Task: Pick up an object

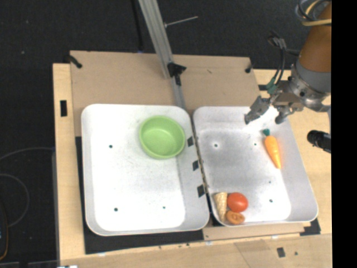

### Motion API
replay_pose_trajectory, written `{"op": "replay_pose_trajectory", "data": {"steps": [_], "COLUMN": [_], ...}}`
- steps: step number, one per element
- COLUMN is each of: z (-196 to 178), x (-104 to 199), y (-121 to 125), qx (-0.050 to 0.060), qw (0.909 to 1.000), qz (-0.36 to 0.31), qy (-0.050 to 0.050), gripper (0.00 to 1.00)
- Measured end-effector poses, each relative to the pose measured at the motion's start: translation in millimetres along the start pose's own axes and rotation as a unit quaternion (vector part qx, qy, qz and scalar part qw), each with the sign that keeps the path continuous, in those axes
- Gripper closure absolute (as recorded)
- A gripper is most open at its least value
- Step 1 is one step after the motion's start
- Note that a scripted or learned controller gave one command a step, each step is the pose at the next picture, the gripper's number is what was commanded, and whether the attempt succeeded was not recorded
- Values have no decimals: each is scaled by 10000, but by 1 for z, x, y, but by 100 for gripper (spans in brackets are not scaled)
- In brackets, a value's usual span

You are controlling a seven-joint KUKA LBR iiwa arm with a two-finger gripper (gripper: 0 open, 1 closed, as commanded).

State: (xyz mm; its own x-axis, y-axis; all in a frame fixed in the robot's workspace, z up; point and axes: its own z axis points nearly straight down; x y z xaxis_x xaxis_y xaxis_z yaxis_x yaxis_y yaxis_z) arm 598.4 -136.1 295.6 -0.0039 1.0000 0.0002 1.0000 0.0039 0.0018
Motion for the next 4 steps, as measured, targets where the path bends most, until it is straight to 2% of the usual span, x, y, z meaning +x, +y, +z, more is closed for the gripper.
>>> {"op": "replay_pose_trajectory", "data": {"steps": [1,2,3,4], "z": [0,61,108,152], "x": [0,5,-1,2], "y": [0,2,8,2], "qx": [-1,36,28,26], "qw": [10000,10000,10000,10000], "qz": [1,20,30,30], "qy": [3,-11,-16,-11], "gripper": [0,0,0,0]}}
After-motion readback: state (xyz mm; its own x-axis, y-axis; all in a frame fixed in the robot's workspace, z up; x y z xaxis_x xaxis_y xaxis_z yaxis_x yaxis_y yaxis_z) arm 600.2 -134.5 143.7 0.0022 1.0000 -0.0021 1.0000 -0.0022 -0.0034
